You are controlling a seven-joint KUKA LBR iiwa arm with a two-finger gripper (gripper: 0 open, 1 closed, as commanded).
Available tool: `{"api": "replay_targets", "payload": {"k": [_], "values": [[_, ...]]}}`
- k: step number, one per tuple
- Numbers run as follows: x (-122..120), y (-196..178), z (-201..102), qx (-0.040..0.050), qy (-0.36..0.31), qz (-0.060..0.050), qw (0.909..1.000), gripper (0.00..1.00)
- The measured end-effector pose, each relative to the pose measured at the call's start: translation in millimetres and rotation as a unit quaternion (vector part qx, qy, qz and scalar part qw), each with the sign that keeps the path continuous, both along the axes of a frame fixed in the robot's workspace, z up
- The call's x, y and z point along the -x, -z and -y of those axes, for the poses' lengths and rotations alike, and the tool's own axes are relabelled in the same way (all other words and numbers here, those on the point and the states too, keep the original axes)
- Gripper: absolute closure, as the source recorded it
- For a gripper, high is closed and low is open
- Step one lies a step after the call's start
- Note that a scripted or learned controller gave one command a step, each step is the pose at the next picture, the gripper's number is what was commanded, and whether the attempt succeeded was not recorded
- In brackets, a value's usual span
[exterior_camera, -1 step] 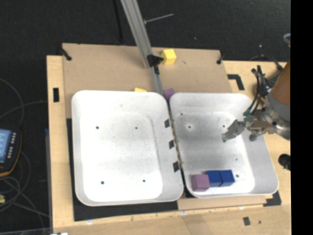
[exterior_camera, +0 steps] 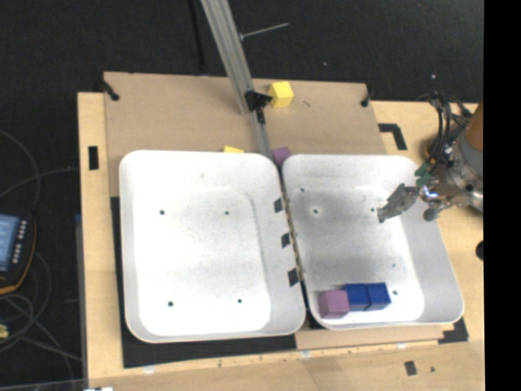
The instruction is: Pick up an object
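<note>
You are looking at a purple block and a blue block sitting in the right bin, at its near edge. They are lying flat and touching side by side, purple to the left, blue to the right. The blue one is looking like two cubes joined

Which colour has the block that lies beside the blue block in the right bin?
Purple. The purple block touches the blue block, clear in the camera view.
</note>
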State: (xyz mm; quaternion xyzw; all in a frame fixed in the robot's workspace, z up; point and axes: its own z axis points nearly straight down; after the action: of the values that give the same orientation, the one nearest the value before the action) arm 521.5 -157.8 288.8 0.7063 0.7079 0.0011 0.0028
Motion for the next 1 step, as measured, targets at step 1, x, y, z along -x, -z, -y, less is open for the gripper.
{"api": "replay_targets", "payload": {"k": [1], "values": [[-19.6, 78.1, -41.8, -0.0020, -0.002, -0.006, 1.0000, 0.00]]}}
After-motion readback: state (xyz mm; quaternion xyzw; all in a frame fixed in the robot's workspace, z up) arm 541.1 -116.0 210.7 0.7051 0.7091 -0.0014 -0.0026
